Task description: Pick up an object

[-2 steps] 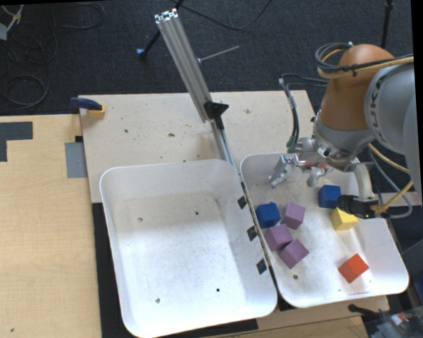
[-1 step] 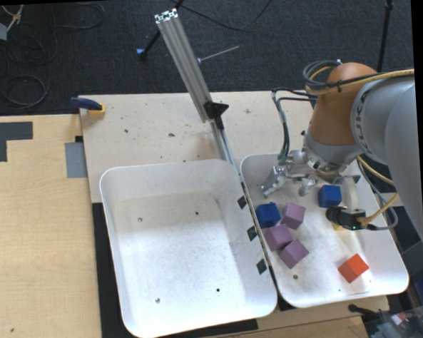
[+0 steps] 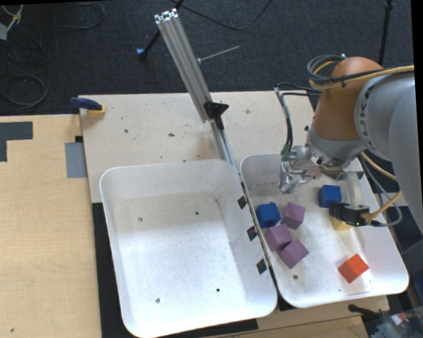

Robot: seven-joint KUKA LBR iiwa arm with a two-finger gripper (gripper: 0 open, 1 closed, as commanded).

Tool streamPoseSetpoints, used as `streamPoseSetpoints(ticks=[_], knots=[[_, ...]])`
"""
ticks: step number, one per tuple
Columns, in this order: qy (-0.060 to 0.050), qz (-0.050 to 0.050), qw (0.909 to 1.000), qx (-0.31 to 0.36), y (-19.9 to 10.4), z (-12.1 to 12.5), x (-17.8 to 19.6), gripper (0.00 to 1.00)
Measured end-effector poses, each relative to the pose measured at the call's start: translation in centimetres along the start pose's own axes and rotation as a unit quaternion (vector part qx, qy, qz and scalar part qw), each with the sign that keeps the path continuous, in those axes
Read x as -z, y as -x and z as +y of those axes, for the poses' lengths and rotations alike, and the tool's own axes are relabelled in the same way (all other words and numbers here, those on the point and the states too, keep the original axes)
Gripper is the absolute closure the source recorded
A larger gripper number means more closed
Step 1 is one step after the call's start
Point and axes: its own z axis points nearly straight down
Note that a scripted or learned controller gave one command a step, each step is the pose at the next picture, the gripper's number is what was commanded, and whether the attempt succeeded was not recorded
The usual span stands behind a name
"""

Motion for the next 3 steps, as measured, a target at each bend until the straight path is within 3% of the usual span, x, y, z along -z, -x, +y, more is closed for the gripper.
streamPoseSetpoints(ticks=[1, 2, 3], knots=[[0.004, -0.001, 1.0000, 0.004, 0.2, 0.7, 6.2, 1.00], [0.003, 0.000, 1.0000, 0.003, 0.3, 0.8, 9.3, 1.00], [0.000, 0.001, 1.0000, 0.006, -5.5, 0.1, 9.8, 1.00]])
